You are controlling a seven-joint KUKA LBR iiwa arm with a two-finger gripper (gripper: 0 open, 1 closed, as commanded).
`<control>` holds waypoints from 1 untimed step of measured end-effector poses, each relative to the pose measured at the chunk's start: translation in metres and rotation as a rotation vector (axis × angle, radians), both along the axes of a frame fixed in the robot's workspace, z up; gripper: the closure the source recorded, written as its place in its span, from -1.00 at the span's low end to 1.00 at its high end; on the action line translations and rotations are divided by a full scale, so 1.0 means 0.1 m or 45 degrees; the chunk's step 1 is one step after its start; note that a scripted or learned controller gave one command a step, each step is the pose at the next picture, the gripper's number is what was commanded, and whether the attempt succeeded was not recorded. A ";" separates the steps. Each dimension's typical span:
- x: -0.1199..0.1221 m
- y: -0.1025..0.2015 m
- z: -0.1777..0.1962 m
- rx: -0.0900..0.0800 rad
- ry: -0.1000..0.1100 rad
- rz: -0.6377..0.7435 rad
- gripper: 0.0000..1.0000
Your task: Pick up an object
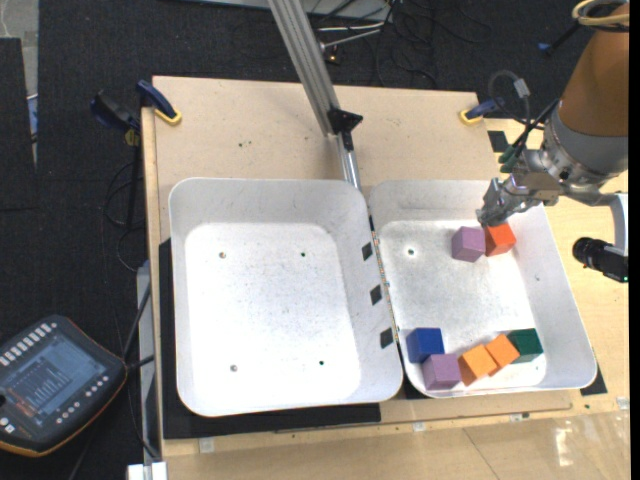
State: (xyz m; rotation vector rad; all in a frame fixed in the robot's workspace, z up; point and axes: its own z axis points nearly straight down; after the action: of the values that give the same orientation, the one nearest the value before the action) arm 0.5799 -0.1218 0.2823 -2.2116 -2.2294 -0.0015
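Gripper [497,214] state unclear, over orange cube [499,237] sat skewed, touching purple cube [467,244]

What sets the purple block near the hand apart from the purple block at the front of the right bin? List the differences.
The upper purple block sits by the hand, touching an orange-red block; the lower purple block lies in a row near the bin's front rim, far from the hand.
The upper one has a single neighbour; the lower one sits between a blue block and an orange block.
Both look alike in colour, size and shape, in the same right bin.

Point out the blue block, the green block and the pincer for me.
blue block [424,343]: camera view, top face.
green block [524,344]: camera view, top face.
pincer [495,211]: camera view, between its fingertips.
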 end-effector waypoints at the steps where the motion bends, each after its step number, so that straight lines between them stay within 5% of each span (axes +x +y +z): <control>1: 0.21 0.50 0.00 -0.001 -0.003 0.000 1.00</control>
State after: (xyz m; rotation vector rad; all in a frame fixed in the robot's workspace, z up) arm 0.6011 -0.0723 0.2826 -2.2132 -2.2317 -0.0033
